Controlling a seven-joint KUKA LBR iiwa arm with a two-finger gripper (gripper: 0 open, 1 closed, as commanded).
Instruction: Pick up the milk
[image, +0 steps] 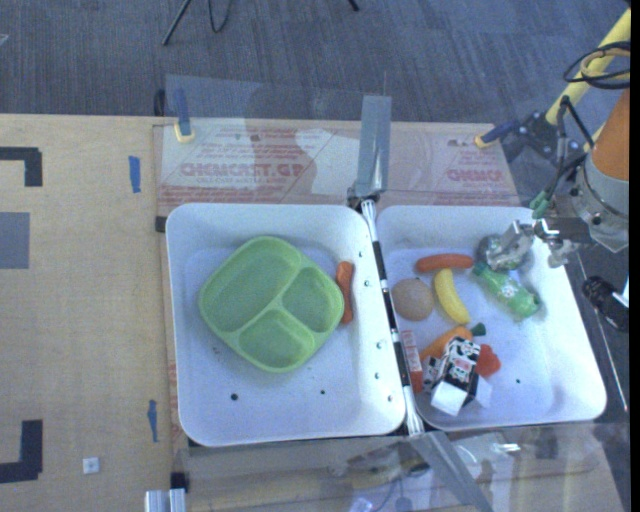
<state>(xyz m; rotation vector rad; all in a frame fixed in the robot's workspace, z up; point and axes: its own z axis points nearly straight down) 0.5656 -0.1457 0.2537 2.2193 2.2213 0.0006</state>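
Right bin (570, 390): one milk carton (455, 375), near front wall, partly hiding an orange item. Pincer (508, 248) hovered at the far side, well apart; finger state indiscernible. Left bin (190, 400): one green plate (270, 303).

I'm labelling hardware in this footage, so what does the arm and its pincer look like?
The arm is pale grey with an orange band above the wrist. Yellow and black cables loop beside it at the upper right. The pincer is a small silvery-grey metal piece on a grey wrist block. I can make out no markings.
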